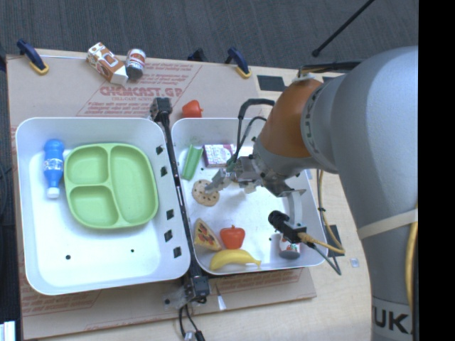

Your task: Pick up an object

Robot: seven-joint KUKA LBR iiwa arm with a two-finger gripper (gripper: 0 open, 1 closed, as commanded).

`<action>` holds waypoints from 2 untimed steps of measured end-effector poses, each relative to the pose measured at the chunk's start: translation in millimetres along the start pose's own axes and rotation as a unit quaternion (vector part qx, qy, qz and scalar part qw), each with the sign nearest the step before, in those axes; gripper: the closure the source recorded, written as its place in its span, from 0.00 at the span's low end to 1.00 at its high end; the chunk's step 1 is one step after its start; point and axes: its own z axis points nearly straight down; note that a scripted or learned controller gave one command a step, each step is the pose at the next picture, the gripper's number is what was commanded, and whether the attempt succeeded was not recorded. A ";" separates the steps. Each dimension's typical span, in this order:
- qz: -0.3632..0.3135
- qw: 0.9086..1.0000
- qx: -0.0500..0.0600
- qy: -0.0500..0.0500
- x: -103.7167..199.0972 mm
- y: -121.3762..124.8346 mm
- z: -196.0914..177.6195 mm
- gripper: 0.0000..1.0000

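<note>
Brown cardboard (85, 101) printed "CHEMCAST GP"; arm (384, 148) marked "KUK".

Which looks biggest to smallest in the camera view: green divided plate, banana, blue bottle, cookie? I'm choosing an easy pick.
1. green divided plate, by far the largest.
2. banana and blue bottle: similar in length, too close to rank.
3. cookie, smallest, lying beside the gripper.
</note>
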 end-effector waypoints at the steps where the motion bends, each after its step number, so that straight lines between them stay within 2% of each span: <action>1: -0.003 1.000 -0.001 0.001 1.3 1.6 -11.0 1.00; 2: 0.000 1.000 -0.002 -0.001 30.0 -32.1 -149.6 1.00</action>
